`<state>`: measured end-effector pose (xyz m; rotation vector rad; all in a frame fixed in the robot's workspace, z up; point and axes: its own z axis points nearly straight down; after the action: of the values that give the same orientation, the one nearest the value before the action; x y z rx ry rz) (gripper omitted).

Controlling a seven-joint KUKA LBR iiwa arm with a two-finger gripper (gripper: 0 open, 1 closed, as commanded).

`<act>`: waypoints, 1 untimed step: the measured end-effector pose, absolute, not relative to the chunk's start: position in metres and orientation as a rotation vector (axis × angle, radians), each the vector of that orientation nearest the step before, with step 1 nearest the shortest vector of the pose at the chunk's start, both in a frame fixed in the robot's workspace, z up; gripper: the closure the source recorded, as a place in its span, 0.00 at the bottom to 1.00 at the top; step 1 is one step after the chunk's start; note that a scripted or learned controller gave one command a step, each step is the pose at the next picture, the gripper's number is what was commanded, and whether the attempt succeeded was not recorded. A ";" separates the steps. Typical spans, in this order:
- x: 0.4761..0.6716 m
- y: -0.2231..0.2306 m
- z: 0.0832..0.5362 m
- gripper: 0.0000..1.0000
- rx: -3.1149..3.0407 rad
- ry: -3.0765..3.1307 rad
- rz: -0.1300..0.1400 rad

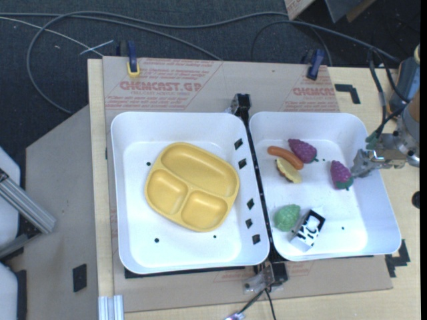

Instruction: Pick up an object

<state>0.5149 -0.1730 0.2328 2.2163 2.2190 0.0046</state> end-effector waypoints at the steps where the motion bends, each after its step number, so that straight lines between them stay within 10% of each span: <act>1: 0.532 -0.124 0.222 1.00 2.218 2.228 0.001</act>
<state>0.5321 -0.1242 0.2218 2.2176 2.2277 0.0007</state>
